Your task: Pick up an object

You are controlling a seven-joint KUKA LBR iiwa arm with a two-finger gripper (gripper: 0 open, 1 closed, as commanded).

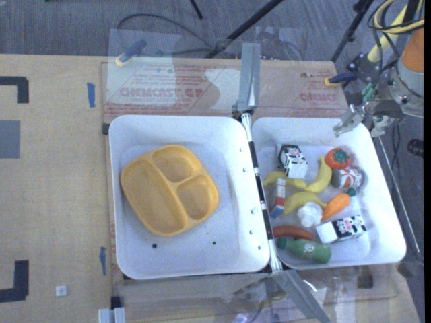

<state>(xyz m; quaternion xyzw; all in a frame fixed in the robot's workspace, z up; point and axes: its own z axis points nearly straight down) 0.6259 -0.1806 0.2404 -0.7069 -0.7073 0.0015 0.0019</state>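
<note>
Camera view, single frame. I see the grey two-finger gripper (pixel 359 118) at the upper right of the frame, above the far right corner of the right shallow white bin (pixel 389 227). It is small and tangled in cables; I cannot tell its state, and I see nothing held in it. Most of the arm is cut off by the right edge.

The right bin holds a crowded pile of toy food. Toward the back sits a small black-and-white carton (pixel 292 157); to its right, a red tomato with a green top (pixel 338 157), and just below it a red-and-white piece (pixel 348 177) I cannot identify. A yellow banana (pixel 322 177) curves through the middle, an orange carrot (pixel 336 206) beside it. Near the front lie a second black-and-white carton (pixel 342 228), a red sausage-like piece (pixel 292 232) and a green bottle (pixel 307 249) on its side. Several items overlap, so edges are hard to separate.

The left shallow white bin (pixel 128 244) holds a yellow three-compartment plastic plate (pixel 169 189), well apart from the gripper.
</note>
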